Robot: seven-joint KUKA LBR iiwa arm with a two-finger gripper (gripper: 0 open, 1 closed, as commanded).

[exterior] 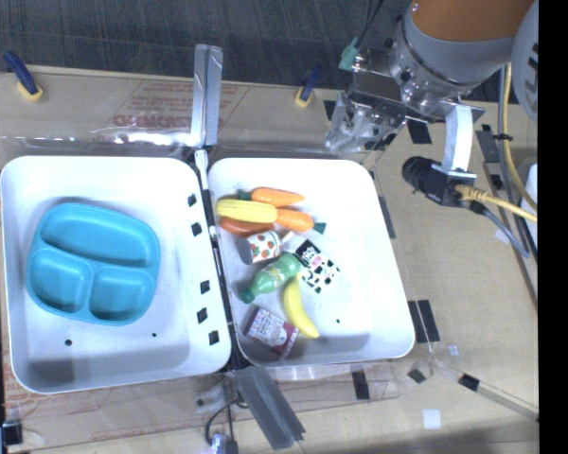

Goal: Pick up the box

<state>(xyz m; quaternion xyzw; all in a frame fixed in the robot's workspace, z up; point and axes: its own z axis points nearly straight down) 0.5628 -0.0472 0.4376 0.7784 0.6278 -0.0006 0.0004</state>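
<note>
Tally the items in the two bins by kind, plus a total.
Blue tray: 1
Carrots: 2
Corn: 1
Banana: 1
Green veg: 1
Small boxes, cartons or packets: 3
Total: 9

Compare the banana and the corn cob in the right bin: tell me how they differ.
The banana is curved; the corn cob is straight.
The banana runs roughly up and down in the view; the corn cob lies across it.
The banana sits low in the right bin, beside a dark red packet; the corn cob sits near the top, against the carrots.
Both are yellow toy foods lying flat.
</note>
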